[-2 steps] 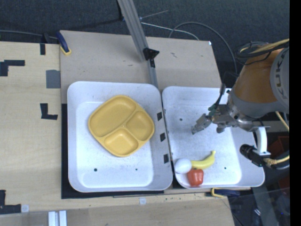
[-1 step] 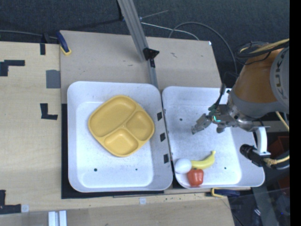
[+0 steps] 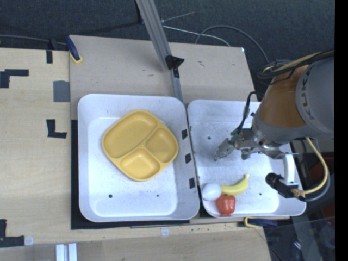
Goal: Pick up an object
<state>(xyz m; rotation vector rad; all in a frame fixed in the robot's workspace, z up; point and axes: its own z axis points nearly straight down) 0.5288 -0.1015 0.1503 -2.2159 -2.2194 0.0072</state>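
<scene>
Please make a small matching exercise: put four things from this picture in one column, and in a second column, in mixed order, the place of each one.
Things:
1. yellow tray
2. banana
3. white ball
4. gripper

Places:
A. front left corner of the right bin
B. over the middle of the right bin
C. in the left bin
D. right of the white ball, above the red thing

Pairs: 1-C, 2-D, 3-A, 4-B

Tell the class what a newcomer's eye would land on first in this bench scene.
Most striking is the yellow divided tray, lying alone in the left bin. Next comes the grey-and-orange arm with its gripper over the right bin, above a banana, a red fruit and a white ball clustered at that bin's near edge.
</scene>
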